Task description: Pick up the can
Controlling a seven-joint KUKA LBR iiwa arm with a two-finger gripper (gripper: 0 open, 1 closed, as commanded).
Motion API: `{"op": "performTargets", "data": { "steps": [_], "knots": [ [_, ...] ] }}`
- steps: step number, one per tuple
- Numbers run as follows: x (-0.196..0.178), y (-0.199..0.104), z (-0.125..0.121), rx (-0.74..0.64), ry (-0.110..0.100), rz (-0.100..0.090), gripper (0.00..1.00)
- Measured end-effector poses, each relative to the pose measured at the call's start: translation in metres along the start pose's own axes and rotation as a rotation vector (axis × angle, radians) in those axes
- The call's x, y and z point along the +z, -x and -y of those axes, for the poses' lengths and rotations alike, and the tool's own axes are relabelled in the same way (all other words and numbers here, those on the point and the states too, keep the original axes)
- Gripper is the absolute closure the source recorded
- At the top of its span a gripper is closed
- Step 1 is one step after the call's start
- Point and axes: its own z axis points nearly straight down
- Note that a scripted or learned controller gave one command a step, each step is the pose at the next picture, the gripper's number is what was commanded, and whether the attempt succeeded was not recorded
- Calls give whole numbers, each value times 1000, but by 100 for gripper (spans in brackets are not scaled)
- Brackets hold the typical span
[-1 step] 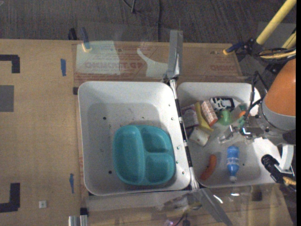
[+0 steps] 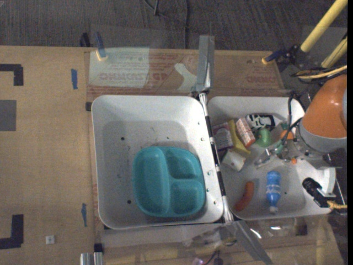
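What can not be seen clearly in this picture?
- Gripper: too blurred to read, camera view.
- Can: no item in the right bin is sharp enough to name as it.
- Label on the blue bottle: too small.
- Arm: cut by the right edge.

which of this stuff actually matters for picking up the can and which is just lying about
For the job:
- claw, over the right bin
- dark labelled thing by the divider, probably the can, too blurred to be sure

Lying about:
- teal plate in the left bin
- blue bottle
- orange-red stick
- yellow block
- green thing
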Motion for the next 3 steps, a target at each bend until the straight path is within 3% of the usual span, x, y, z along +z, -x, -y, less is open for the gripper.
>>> {"op": "performTargets", "data": {
  "steps": [1, 2, 3],
  "knots": [
    [1, 8, -67, 240, -6, -1, 0],
    [-9, 8, -68, 238, -3, 2, 100],
    [-20, 9, -69, 238, 0, 3, 100]
  ]
}}
